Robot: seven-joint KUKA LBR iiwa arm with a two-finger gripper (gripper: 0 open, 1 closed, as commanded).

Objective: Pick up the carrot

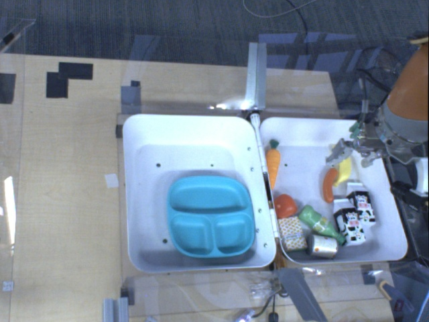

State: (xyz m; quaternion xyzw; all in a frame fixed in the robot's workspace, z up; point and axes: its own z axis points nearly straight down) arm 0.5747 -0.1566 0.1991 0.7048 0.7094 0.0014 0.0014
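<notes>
camera view: the gripper [354,151] hangs over the right bin [305,131], its fingers [337,153] spread wide with nothing between them. the carrot [273,164] lies well to their left, against the bin's left wall, green top pointing away. just below the fingers sit a yellow banana [344,170] and an orange sausage-shaped toy [328,184]. judged from this, the reach is in hand. next, the arm must cross left, centre over the carrot and descend.
</notes>
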